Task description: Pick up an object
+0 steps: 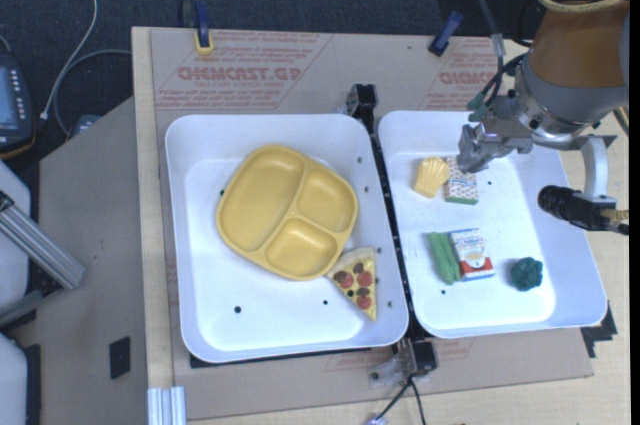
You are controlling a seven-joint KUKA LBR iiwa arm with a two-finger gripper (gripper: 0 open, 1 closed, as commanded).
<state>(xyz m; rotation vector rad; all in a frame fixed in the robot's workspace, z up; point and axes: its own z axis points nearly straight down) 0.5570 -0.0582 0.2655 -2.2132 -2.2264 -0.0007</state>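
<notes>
Camera view: two shallow white bins sit side by side on a cardboard-covered tabletop [300, 63]. The left bin [190, 213] holds a yellow divided plate [287, 211] with three compartments, lying flat near the middle. Touching the plate's lower right edge is a toy pizza slice [358, 281], its point aimed toward the bin's front right corner.

The right bin [560, 298] holds the smaller things. Near its back left lies a yellow ridged piece [432, 177], and just beside it, on the right, a small speckled block with a green edge [461, 187]. Toward the front are a green stick [442, 256] and, touching its right side, a small carton [471, 253] with red and white print. Well to the right of those, close to the bin's right wall, rests a dark teal lump [527, 273].

The arm comes in from the right, its orange band high at the upper right. The gripper [474, 156] hangs directly over the speckled block, its tip at or just above the block's top edge; whether it is spread or closed cannot be told from this angle, and nothing is visibly held
</notes>
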